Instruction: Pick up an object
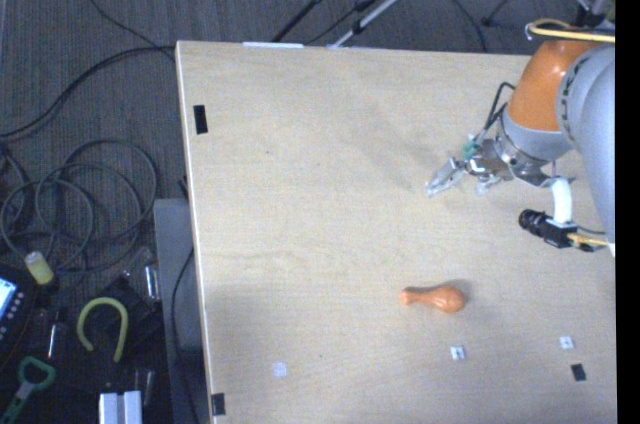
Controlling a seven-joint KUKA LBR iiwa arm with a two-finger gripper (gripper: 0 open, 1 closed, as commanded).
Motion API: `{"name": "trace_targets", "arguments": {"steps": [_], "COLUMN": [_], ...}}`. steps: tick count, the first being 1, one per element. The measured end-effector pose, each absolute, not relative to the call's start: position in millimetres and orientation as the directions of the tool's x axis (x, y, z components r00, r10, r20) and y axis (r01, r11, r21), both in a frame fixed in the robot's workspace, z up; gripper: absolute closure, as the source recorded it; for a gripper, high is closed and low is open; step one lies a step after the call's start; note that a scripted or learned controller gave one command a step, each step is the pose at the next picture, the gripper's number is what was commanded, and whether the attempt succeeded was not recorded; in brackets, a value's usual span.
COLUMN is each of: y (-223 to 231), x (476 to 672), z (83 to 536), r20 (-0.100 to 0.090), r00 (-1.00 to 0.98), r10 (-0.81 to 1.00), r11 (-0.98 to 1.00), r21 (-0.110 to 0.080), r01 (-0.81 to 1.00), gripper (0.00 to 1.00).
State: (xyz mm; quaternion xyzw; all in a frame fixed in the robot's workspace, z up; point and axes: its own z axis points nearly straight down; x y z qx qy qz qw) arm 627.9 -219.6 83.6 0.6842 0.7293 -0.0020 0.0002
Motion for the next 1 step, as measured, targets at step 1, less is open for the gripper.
{"name": "trace_targets", "arguments": {"steps": [1], "y": [-187.7], "x": [662.1], "z": [84.3], "r20": [-0.004], "r00": [-0.137], "r10": [0.991], "r11": [0.137], "r21": [-0.001], "r01": [0.991], "gripper": [0.0]}}
